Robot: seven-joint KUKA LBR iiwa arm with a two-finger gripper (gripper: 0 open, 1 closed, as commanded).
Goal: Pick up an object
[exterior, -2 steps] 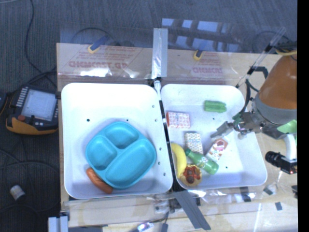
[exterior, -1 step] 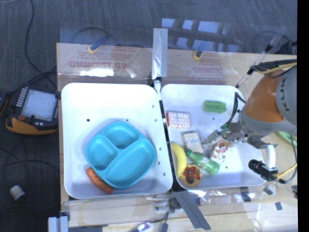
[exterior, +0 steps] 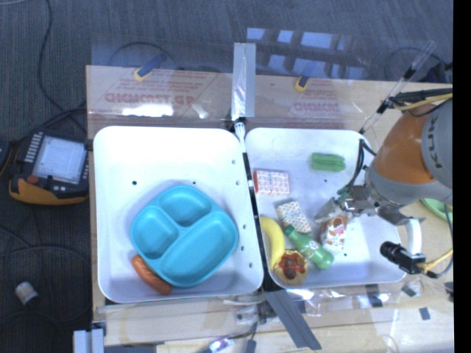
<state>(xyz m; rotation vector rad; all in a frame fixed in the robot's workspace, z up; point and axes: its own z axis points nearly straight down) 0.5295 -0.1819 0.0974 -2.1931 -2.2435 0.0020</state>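
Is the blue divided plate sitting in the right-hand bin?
No: the blue divided plate lies in the left bin, while the right bin holds the banana and other small items.

White bins point(exterior: 118, 197). Blue divided plate point(exterior: 184, 234). Orange sausage point(exterior: 149, 273). Yellow banana point(exterior: 273, 241). Green bottle point(exterior: 309, 246). Green block point(exterior: 327, 162). Red-and-white patterned packet point(exterior: 271, 182). Arm point(exterior: 412, 160) orange-banded, grey.

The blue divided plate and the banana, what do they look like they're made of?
The blue divided plate looks like moulded plastic: uniform colour, soft sheen, rounded compartments. The banana looks smooth and evenly yellow, possibly a plastic toy, though real fruit can't be ruled out.
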